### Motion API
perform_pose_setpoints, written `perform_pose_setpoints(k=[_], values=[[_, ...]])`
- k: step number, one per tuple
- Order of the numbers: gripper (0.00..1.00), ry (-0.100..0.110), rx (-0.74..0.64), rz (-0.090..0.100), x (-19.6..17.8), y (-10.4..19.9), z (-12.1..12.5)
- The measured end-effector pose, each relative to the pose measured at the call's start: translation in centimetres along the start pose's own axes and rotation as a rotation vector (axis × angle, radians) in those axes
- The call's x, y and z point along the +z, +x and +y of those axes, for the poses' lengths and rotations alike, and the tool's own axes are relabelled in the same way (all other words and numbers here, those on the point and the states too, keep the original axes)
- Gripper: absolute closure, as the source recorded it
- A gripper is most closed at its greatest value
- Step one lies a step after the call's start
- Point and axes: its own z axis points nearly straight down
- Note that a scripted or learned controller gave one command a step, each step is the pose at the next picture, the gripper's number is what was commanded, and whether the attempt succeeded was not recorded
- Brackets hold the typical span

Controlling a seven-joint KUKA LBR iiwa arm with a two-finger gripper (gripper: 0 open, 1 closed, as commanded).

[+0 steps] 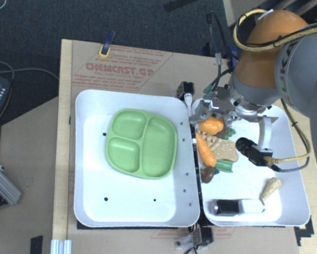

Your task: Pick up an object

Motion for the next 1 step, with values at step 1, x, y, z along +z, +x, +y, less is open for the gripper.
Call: perform_pose_setpoints(k=[1], values=[[1.0, 0.001, 0.004, 0.0, -1.59, -0.5, -0.6]])
